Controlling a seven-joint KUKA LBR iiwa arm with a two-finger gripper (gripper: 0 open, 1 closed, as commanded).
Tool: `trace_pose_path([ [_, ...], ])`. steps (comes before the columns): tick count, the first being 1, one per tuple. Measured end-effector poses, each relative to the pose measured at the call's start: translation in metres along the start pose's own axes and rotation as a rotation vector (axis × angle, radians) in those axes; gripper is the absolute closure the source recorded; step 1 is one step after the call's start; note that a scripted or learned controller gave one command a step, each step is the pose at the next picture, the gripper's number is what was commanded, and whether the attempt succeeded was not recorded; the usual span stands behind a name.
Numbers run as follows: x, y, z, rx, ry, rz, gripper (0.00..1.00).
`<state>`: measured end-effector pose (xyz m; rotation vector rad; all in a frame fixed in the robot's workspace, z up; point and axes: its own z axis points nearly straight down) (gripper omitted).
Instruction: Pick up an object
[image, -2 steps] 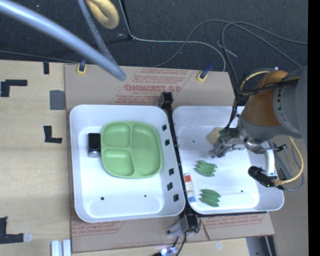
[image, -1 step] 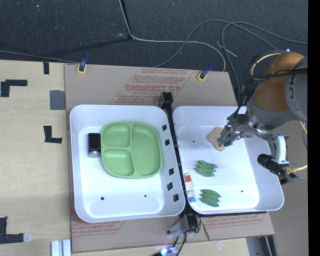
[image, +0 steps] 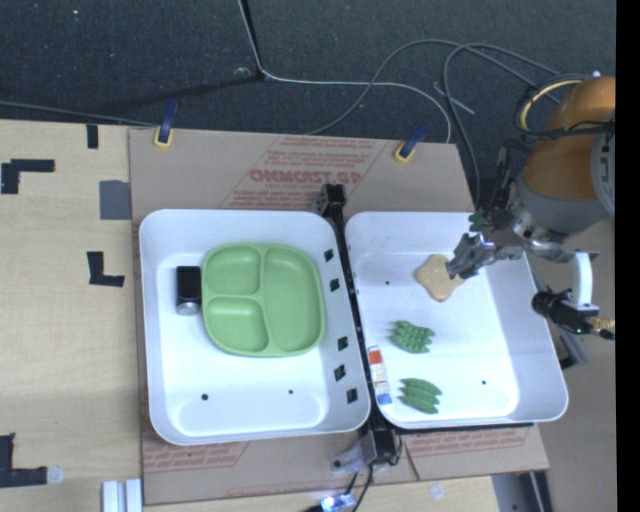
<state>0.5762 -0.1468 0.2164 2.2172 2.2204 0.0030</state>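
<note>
The left bin (image: 160, 330) holds a green divided plate (image: 263, 299) with three compartments, lying flat near the middle, and a small black block (image: 187, 288) with a pale end just beside the plate's left rim. White floor lies open along this bin's lower edge.

Across the dark divider, the right bin (image: 520, 390) holds a thin marker-like stick (image: 377, 373) with a red band along its left wall, a leafy green piece (image: 412, 337) near the centre, and a green pod-like piece (image: 420, 394) lower down. The tan, rounded, cookie-like object (image: 437, 279) sits in the upper part, well apart from the green items.

The gripper (image: 468, 257) comes in from the right, its tip touching the tan object's upper right edge; whether its fingers are open or closed cannot be told. Open floor spreads right of the green pieces.
</note>
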Motion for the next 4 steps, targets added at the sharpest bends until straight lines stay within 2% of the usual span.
trace_pose_path([
  [1, 0.051, 0.01, -0.001, 0.005, 0.003, -0.005, 1.0],
  [2, 0.107, 0.007, -0.012, 0.004, 0.004, -0.005, 1.0],
  [4, 0.22, -0.011, 0.001, 0.007, 0.003, -0.005, 1.0],
])
